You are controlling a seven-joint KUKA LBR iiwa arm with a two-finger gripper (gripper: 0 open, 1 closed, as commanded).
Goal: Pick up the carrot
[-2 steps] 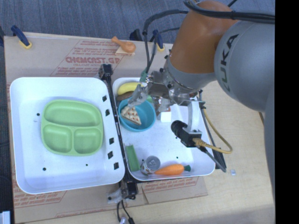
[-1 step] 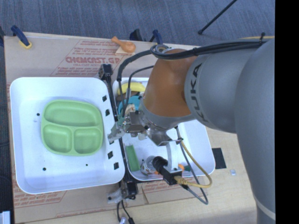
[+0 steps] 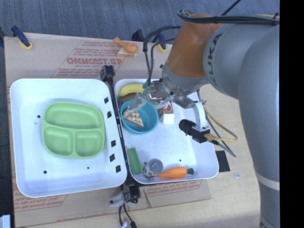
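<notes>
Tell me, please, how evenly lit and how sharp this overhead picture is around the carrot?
Camera view: lighting is soft and even, with only faint shadows along the right bin's walls; the carrot at its near edge is reasonably sharp and free of glare; the arm, close to the lens, looks large and slightly soft; the hand over the blue bowl is cluttered.

Light is bright and even, seemingly from overhead; the white bins (image 3: 28, 141) are nearly washed out, their walls hard to tell from their floors; shadows are soft and short, darkest under the arm (image 3: 228, 56) across the right bin; a mild sheen lies on the arm's grey shell; the picture is slightly soft overall, small things grainy; colours stay clear.
</notes>
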